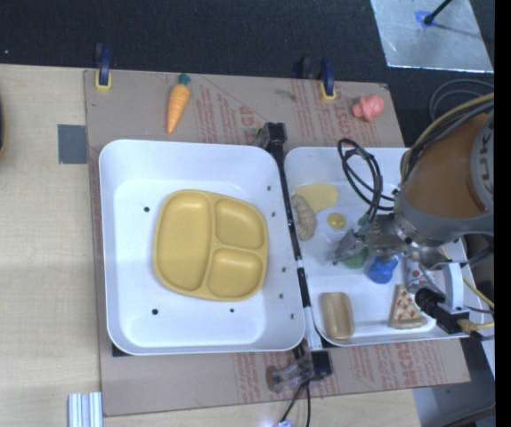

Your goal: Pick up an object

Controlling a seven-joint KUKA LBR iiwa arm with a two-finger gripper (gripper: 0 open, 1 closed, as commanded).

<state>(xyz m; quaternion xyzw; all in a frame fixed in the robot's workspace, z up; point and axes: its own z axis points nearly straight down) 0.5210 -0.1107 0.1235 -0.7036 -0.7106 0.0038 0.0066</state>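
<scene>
Nearest to us, at the bottom edge, sits a small dark clamp with cable [298, 374] gripping the seam between the two bins. Up and to the right of it we find the grey arm with its orange band [447, 181] leaning in over the right-hand shallow white bin [322, 163], and the two-finger gripper [352, 249] low inside that bin. We cannot tell whether it is spread or closed.

A small green object [355, 258] lies right at the gripper's tip, touching or nearly so; we cannot tell if it is grasped. Just to the gripper's right sits a blue rounded object [381, 269]. Just above it lies a small yellow round piece [336, 221], and farther up a pale yellow flat piece [317, 195]. Left of the gripper rests a tan oblong lump [304, 216]. Below it lie a tan bread-like block [336, 315] and a pizza-slice toy [405, 308].

Well to the gripper's left, the left-hand white bin [122, 265] holds a yellow three-compartment plastic tray [209, 243]. Beyond the bins, an orange toy carrot [177, 103] and a pink lump [369, 107] lie on the cardboard.
</scene>
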